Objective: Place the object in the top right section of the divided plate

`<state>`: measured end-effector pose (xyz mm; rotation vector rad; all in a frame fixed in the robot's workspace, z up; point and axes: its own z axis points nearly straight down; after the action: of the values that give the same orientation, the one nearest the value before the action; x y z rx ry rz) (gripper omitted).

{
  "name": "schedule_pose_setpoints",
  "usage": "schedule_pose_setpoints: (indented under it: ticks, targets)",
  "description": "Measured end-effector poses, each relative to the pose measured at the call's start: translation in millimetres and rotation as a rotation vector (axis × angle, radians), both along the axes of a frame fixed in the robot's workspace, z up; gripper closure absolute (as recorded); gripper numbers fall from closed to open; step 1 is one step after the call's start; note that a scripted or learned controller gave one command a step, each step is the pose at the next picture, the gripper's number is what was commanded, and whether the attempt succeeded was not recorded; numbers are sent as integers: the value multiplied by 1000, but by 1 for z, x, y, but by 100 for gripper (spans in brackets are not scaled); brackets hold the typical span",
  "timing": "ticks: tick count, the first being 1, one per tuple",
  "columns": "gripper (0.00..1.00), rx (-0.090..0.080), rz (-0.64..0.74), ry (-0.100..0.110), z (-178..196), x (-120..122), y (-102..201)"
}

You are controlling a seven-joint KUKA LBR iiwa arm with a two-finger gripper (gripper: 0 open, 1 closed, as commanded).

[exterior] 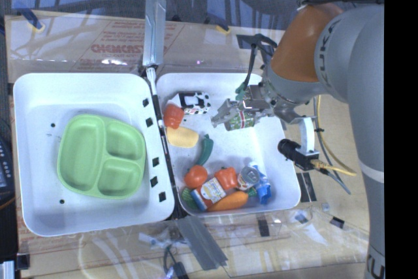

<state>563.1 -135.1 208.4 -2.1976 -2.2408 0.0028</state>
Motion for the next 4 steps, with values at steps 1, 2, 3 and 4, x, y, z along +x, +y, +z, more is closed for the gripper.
schedule_pose_setpoints:
  ticks: [1, 2, 3, 4]
  targets:
    - [0, 0, 0, 0, 0, 0, 0]
    - [100, 0, 7, 2, 9, 0, 1]
    - [100, -2, 0, -4, 70, 65, -66]
    - [100, -2, 107, -6, 236, 94, -73]
